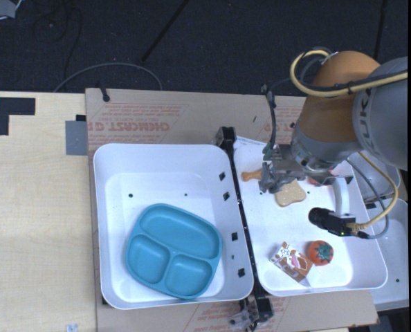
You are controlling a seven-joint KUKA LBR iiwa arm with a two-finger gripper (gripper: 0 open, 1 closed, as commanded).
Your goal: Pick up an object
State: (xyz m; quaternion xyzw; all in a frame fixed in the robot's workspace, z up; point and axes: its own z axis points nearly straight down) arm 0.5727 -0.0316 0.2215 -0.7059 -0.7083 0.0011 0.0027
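Bins: two shallow white bins side by side on the table, the left bin and the right bin; smooth plastic, rounded corners, joined by a dark clamp strip between them.
Left bin contents: one blue divided plate, smooth matte plastic, rounded rectangle with three compartments, lying flat toward the near side, its long axis slanting from upper left to lower right.
Right bin contents: four loose things.
Tan piece: one flat, pale tan, roughly oval piece, like a slice of toy bread, lying just below the pincer; its long axis runs roughly left to right, tipped up a little at the right.
Orange piece: one small orange-brown bit near the bin's left wall, long axis left to right, partly hidden by the pincer.
Tomato: one round red-orange toy tomato with a dark green top, near the front of the bin.
Packet: one small printed packet, red and white, rectangular, just left of the tomato, long axis slanting down to the right.
Pincer: the grey pincer hangs low over the rear left of the right bin, beside the tan piece; I cannot tell how far open it is, nor whether it has hold of anything.
Arm: one grey arm with an orange band, wrapped with yellow and grey cables.
Table: pale wood, with brown printed cardboard under the bins.
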